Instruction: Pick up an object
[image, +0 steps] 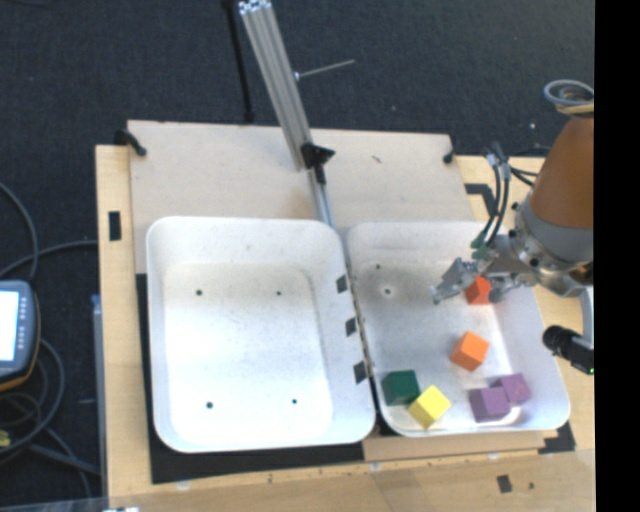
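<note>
**Red-orange block at the fingertips, right bin**

Camera view — entry one, the gripper (468, 283). It hangs low over the upper part of the right bin (400, 250), reached in from the right under the grey wrist and orange band. The grey fingers splay toward the left and downward. A small red-orange block (480, 291) sits right at the finger ends, partly tucked beneath the gripper body. Whether it lies between the pads or just beside them cannot be told, and the finger opening cannot be told either.

Entry two, the deciding relation. The red-orange block lies on the wrist side of the fingertips, touching or almost touching them; it looks roughly cubic, so no long axis governs the approach. As a judgement, the grasp turns on whether the block is centred between the pads — a block lying off to one side would likely be nudged away, not caught.

Entry three, neighbours. An orange block (470, 350) lies below the fingers, near but apart. Further below, along the bin's lower wall: two purple blocks (500, 396) touching each other, a yellow block (431, 405), and a green block (401, 386) just beside the yellow one. None stands between the fingers and the red-orange block.

Entry four, the left bin (250, 235), well to the left of the fingers.
</note>
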